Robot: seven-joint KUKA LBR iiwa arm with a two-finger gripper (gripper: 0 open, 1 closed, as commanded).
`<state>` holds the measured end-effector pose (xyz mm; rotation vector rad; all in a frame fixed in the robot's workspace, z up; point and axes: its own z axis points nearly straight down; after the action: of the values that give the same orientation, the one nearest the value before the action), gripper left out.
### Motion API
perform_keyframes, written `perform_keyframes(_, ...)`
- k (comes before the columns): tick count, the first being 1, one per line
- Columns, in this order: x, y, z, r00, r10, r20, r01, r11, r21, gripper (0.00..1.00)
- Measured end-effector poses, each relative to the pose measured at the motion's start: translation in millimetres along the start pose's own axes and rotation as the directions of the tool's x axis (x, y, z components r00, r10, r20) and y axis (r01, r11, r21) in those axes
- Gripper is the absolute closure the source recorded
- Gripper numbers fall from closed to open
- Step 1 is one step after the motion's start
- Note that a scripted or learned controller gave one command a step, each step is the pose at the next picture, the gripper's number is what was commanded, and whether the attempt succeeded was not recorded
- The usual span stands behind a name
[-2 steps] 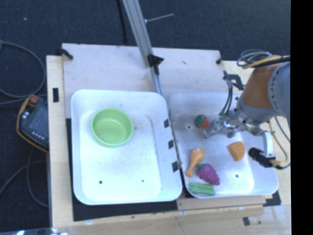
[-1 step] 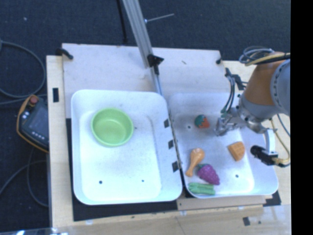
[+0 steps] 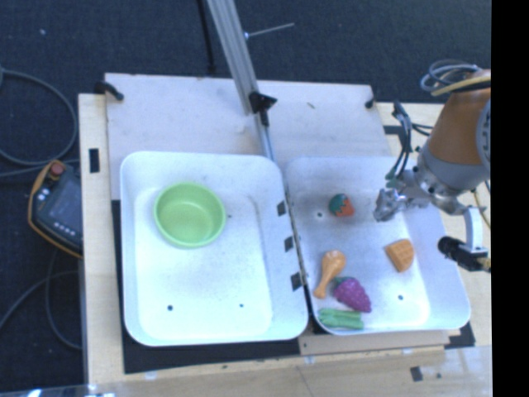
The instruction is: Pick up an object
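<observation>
Your two-finger metal gripper (image 3: 387, 206) hangs at right of centre; its state can't be told. Just left of it in the right-hand white bin (image 3: 430, 308) lies the small red-and-green toy strawberry (image 3: 340, 206).

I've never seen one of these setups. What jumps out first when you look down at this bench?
The green bowl stands alone in the left bin. The right bin holds small toy foods: a purple grape bunch, an orange wedge and others. The arm's gripper hangs over that bin's right part, near the wedge.
</observation>
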<state>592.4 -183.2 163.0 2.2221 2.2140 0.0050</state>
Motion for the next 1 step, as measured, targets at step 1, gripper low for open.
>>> perform_keyframes(1, -3.7, -7.4, -50.3, 1.000, 0.001, 0.001, -0.001, 1.000, -0.001, 1.00)
